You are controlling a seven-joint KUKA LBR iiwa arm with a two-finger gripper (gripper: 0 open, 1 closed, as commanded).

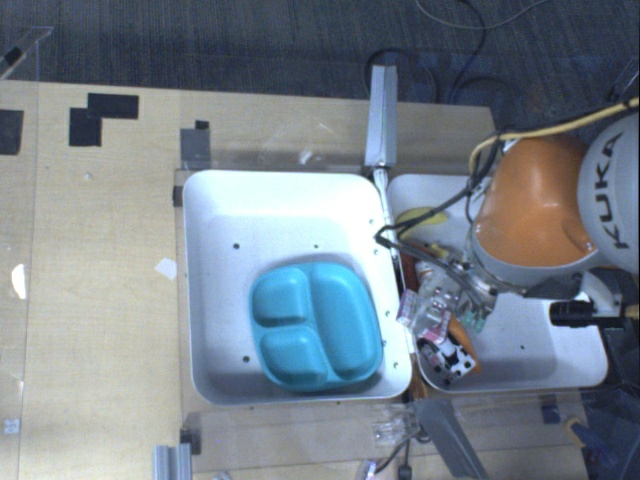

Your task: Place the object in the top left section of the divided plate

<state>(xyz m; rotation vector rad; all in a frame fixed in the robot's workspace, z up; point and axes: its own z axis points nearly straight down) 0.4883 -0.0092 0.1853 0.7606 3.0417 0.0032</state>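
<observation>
End effector (445,318) low in right bin (560,368), at 3 o'clock from the blue divided plate (315,323) in left bin (220,268). Can't tell its open/closed state, too cluttered. Small objs (455,353) lie just beneath, near bin's 7 o'clock corner. Prob pick step; next needs secure grasp, then carry toward 9 o'clock to plate's top left section (280,296).

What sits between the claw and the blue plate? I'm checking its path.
In the camera view, the bins' adjoining white walls separate the claw from the blue plate.
</observation>
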